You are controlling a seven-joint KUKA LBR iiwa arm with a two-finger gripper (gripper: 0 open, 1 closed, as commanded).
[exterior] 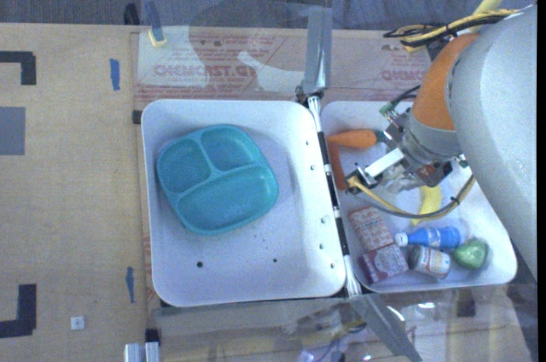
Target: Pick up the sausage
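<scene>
The sausage [339, 167] is a reddish-brown stick lying along the left wall of the right bin [503, 266], just below the orange carrot [355, 138]. My gripper [392, 179] hangs low over the middle of that bin, a short way right of the sausage and apart from it. The grey arm with its orange band comes in from the right and hides the bin's far right part. I see nothing of the sausage at the gripper.
A yellow banana [431, 200] lies under the wrist. At the front of the right bin sit a small box [368, 225], a maroon packet [384, 264], a bottle [432, 236], a can [432, 262] and a green item [471, 253]. A teal divided plate [217, 178] rests in the left bin [256, 266].
</scene>
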